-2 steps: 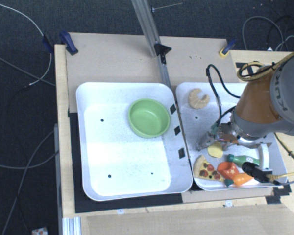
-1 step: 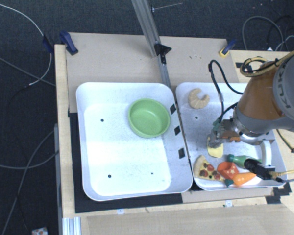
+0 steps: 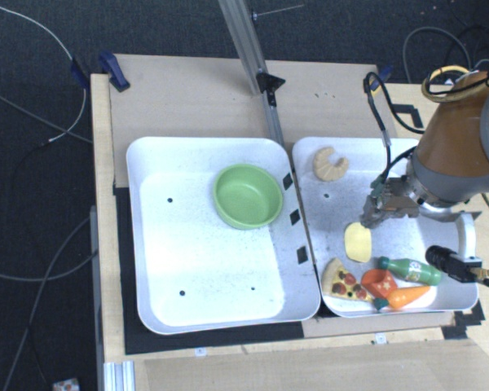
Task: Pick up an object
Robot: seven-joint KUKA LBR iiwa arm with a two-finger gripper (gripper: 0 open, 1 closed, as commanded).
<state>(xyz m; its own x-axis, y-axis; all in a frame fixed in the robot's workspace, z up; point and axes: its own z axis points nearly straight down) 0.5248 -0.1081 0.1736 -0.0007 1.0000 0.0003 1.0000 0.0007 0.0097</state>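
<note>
My gripper [image 3: 373, 215] hangs low in the right bin [image 3: 334, 202], just above and to the right of a pale yellow lemon-like object [image 3: 358, 241]. Its fingertips sit close to that object's top edge. Nothing shows between them. A tan croissant-shaped piece [image 3: 330, 164] lies at the bin's back left. Along the front edge lie a pizza slice [image 3: 343, 281], a red pepper [image 3: 378, 283], a green bottle [image 3: 409, 270] and an orange carrot [image 3: 407, 296].
The left bin [image 3: 171, 283] holds a green bowl [image 3: 247, 195] near its back right. A metal pole [image 3: 248, 43] slants over the divide between the bins. A black cable [image 3: 381, 120] runs down toward the wrist.
</note>
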